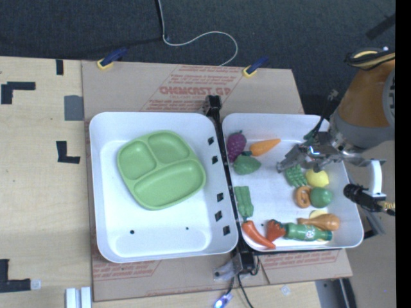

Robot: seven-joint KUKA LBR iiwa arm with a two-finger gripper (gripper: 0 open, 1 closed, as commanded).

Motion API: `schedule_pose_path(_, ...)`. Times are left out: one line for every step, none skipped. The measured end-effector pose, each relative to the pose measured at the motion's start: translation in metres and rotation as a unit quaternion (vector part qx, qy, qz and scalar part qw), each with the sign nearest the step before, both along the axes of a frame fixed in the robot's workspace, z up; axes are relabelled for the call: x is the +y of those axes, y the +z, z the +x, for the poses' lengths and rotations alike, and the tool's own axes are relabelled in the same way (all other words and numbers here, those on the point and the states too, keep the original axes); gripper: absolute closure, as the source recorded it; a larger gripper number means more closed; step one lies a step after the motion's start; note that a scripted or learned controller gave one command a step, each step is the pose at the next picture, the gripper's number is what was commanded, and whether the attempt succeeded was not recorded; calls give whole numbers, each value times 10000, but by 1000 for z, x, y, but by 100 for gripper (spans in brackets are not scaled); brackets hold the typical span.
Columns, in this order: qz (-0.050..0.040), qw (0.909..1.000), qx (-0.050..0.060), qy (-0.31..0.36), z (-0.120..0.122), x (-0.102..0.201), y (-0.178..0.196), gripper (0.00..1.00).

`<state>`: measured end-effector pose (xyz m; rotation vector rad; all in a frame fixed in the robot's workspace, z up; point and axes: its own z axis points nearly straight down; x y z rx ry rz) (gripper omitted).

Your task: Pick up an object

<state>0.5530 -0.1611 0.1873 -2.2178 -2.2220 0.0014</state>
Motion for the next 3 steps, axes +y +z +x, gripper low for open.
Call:
schedule_pose_path(-11, 10000, -27, -16, -39, 48, -106, 0)
schedule_pose_path(5, 10000, -11, 22, -71, 109, 1, 0)
schedule_pose_path(12, 10000, -10, 49, -70, 193, 27, 0)
